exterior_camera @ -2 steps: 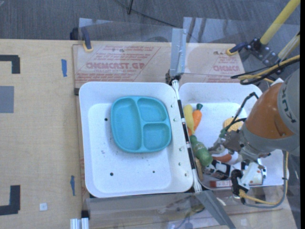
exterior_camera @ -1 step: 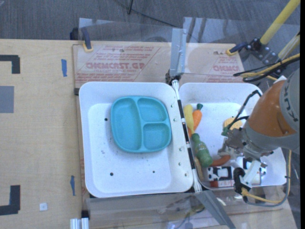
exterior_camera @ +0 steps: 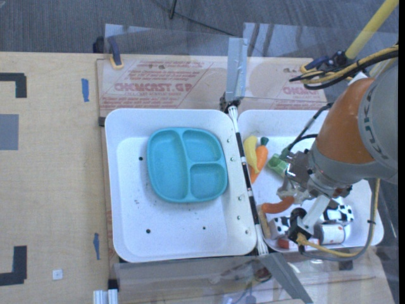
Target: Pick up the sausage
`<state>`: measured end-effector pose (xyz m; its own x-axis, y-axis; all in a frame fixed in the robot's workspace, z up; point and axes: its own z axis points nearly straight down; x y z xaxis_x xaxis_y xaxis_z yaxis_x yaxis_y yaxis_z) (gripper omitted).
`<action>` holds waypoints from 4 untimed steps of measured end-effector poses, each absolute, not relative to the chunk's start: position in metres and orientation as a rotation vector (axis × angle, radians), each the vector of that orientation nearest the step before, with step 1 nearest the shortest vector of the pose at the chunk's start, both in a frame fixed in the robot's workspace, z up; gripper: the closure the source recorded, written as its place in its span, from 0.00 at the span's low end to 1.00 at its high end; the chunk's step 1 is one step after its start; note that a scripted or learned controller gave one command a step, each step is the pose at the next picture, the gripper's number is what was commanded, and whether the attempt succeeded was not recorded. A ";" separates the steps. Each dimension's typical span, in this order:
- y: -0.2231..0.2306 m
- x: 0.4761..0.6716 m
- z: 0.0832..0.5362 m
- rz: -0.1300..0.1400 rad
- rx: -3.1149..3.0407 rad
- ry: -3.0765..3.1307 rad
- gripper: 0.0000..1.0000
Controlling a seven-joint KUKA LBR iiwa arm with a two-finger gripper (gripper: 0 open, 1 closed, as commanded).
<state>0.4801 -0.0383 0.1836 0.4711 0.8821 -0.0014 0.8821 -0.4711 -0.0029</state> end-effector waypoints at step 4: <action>-0.102 0.543 0.089 -0.012 -2.736 -1.552 0.00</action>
